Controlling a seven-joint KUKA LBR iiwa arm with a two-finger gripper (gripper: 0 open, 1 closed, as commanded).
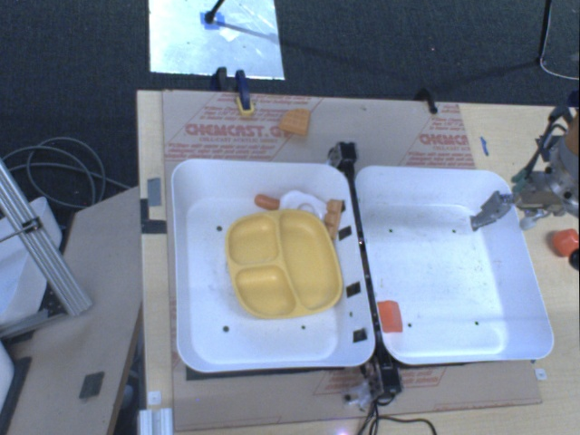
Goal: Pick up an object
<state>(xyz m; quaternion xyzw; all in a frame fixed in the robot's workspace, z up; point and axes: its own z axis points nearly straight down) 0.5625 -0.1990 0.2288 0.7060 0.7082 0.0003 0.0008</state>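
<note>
- Orange block point(389, 315), a likely pick, lies untouched at the lower left of the right bin point(507, 333).
- Yellow tray point(281, 265) fills the left bin point(195, 243), centre-left.
- Gripper point(489, 209) hangs at right, grip state unclear; nothing picked yet.

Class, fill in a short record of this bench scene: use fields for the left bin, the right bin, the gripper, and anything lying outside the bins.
left bin: yellow tray, hot dog, white piece, tan block
right bin: orange block in near left corner
gripper: over right bin's far right edge, nothing seen in it
outside bins: cracker on the board behind the left bin
</note>
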